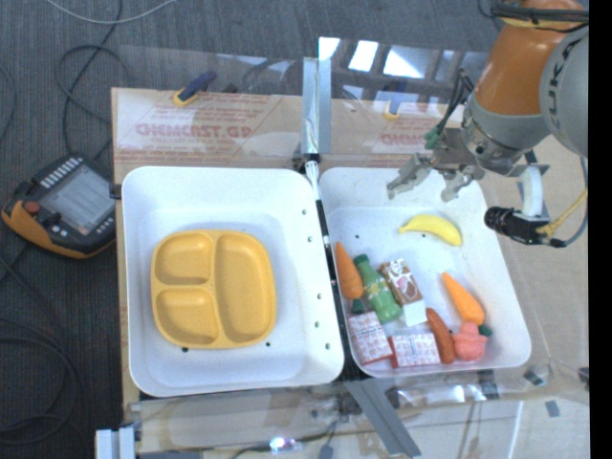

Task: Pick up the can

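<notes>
My jaws [428, 182] hang spread wide and hold nothing, over the far end of the right bin [507, 347], just beyond the banana [432, 228]. I cannot pick out the can for sure in the near clutter, where carrots [348, 272] and red-printed packets [368, 338] crowd. The left bin [134, 256] holds a yellow tray [214, 288]. Faded red lettering on the worktop's board [191, 132] is unreadable.

Gripper [428, 182] fingers spread, nothing between them, hovering at 12 o'clock of the right bin [507, 285], just above the banana [432, 228]. Toy food clustered 6 o'clock in that bin: two carrots, green bottle [379, 291], cartons. Left bin [139, 256] holds a yellow divided tray [214, 288].
</notes>
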